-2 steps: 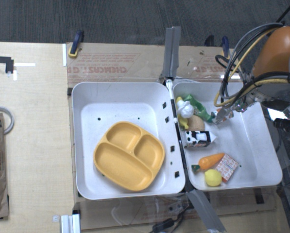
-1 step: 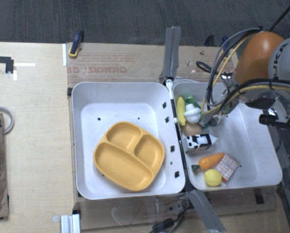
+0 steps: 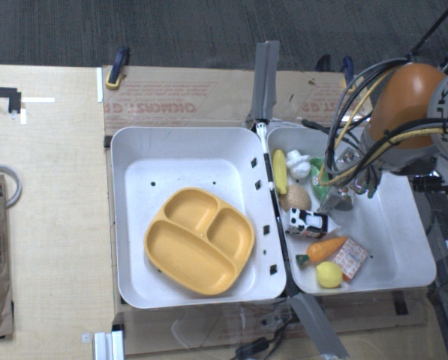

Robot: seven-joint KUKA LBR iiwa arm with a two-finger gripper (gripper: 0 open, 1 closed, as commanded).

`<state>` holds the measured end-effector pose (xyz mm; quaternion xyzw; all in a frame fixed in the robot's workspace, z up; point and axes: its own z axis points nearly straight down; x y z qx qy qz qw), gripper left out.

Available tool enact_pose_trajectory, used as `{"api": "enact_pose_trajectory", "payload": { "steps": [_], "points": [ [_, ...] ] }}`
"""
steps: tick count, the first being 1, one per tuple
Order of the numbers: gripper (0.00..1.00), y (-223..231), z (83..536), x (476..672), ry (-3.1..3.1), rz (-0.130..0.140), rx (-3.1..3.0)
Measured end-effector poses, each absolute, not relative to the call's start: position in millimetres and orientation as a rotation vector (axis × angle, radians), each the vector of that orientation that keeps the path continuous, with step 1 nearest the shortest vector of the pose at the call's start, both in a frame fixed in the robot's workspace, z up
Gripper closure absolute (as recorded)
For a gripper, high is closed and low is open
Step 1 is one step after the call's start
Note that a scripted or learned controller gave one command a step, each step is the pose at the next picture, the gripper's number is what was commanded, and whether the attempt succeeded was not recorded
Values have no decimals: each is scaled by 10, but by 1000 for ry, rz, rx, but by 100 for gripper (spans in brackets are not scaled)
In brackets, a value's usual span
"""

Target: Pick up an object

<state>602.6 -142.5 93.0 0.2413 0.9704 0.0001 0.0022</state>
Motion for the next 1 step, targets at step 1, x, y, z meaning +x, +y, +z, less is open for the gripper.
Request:
{"api": "enact_pose_trajectory", "payload": {
  "steps": [1],
  "points": [
    [100, -1443, 1037, 6038, 3038, 0, 762]
  ]
}}
